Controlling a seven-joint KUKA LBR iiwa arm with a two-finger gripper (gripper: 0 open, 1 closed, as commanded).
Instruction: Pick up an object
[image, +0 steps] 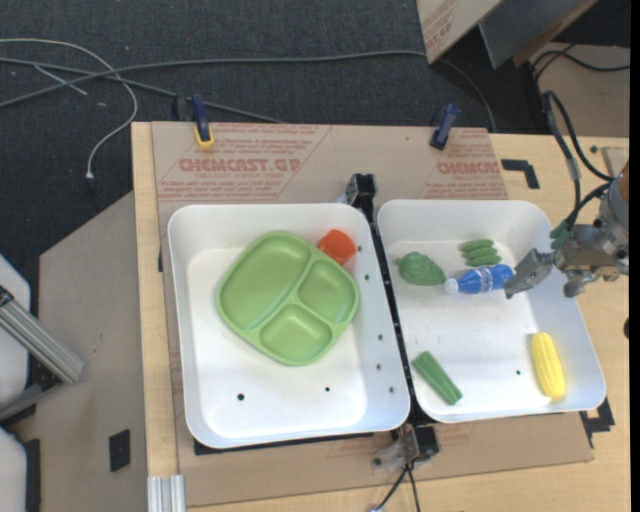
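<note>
A: Where's the gripper?

B: At the frame's right, over the right bin; spread, pinching nothing; the bottle lies just left of it.

A: Risk?

B: Likely the bottle rolls off when nudged; the green pods and leafy toy crowd it.

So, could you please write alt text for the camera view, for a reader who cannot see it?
A robot gripper sits over the right edge of the right white bin, which holds a small bottle, green toy vegetables and a yellow corn cob. The left white bin holds a green divided plate with an orange object beside it.
</note>
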